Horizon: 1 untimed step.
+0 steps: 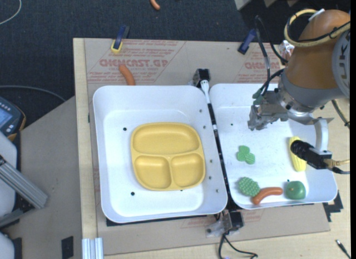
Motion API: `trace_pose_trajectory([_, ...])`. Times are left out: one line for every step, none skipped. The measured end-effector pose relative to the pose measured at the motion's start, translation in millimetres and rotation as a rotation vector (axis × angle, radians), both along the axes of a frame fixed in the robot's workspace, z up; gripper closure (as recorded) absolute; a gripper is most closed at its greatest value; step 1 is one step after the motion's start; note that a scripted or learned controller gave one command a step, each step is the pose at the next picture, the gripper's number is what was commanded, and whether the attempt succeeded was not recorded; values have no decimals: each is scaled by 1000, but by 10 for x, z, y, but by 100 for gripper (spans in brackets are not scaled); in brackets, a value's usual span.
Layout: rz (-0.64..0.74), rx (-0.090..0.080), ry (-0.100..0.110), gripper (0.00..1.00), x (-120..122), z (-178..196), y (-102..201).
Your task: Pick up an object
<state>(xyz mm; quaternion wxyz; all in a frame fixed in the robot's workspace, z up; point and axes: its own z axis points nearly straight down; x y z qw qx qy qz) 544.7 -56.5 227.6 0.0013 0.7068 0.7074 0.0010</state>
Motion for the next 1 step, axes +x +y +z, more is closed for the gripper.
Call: trace_pose_trajectory([0, 1, 2, 100, -17, 0, -5])
